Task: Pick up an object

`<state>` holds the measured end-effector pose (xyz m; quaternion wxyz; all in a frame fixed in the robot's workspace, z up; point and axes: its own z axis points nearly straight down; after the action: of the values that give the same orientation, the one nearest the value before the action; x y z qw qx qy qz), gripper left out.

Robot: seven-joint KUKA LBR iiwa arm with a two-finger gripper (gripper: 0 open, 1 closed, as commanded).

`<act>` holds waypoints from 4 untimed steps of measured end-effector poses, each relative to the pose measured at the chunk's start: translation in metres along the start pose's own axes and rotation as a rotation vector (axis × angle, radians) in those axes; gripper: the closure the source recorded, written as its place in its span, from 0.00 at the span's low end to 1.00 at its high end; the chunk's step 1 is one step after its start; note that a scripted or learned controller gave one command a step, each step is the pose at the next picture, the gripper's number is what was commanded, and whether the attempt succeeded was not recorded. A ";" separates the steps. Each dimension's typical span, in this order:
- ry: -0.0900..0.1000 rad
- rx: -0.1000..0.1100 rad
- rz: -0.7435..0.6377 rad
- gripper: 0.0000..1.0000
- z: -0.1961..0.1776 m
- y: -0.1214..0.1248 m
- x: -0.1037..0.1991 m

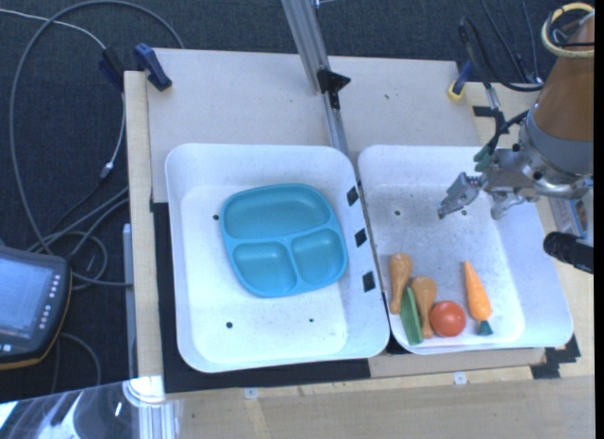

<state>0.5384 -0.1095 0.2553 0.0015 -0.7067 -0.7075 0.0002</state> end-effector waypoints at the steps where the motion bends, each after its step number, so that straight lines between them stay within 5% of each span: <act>1: 0.000 -0.001 0.001 0.00 0.000 0.000 0.000; 4: 0.001 0.006 0.001 0.00 0.161 0.000 -0.003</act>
<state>0.5377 -0.1122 0.0948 0.0037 -0.7071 -0.7071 0.0019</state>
